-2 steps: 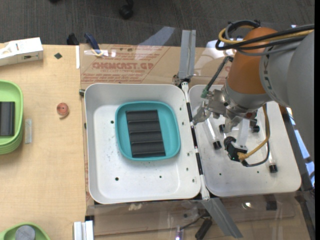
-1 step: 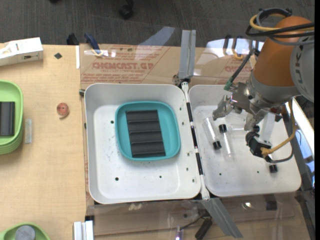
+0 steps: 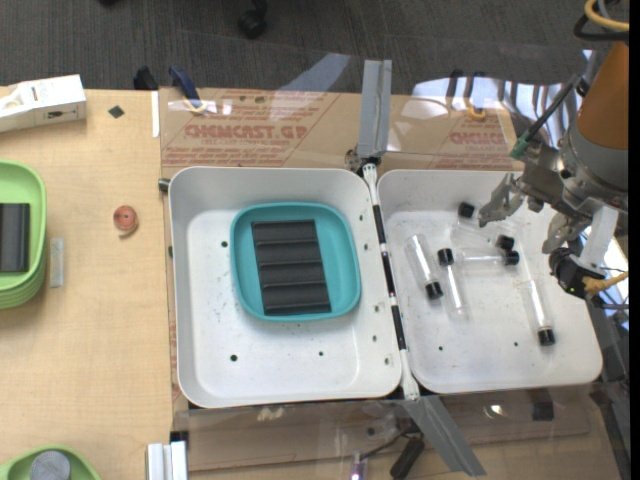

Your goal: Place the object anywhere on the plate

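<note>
Several seemingly clear, black-capped tubes (image 3: 447,280) lie scattered.

Two white bins (image 3: 200,368), teal plate (image 3: 345,268) bearing a dark grey ribbed block (image 3: 290,265), clear tubes (image 3: 452,286) with black caps, grey arm (image 3: 540,183) with orange band (image 3: 608,108), tan wooden bench (image 3: 90,348), green dish (image 3: 25,233), brown cardboard (image 3: 270,128) printed in red.

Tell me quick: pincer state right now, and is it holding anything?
Pincer: open, holding nothing, above the right bin near the clear tubes with black caps.
</note>
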Robot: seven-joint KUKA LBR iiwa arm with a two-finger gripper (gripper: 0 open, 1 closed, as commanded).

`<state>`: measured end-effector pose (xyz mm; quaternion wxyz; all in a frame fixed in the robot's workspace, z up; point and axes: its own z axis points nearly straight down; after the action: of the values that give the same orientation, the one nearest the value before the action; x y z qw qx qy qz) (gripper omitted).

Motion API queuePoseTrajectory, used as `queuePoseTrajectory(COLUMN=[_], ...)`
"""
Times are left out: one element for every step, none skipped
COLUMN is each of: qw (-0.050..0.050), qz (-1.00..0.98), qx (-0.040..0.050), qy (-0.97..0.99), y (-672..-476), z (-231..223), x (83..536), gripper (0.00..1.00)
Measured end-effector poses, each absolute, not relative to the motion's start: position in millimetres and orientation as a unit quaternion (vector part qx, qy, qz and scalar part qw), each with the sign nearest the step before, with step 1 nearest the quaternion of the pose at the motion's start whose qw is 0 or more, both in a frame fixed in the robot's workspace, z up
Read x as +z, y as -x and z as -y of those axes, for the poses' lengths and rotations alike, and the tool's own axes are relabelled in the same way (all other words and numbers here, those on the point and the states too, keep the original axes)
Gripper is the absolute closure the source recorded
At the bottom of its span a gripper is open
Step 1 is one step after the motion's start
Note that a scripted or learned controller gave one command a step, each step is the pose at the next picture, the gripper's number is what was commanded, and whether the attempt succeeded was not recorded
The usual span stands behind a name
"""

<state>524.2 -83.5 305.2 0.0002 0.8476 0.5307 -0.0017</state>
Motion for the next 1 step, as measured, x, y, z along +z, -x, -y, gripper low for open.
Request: queuePoseTrajectory(qw=[0.000], qz=[-0.491], qx=[-0.0025], qy=[-0.871], y=[-535.9], z=[93.9], x=[433.0], gripper=[0.00])
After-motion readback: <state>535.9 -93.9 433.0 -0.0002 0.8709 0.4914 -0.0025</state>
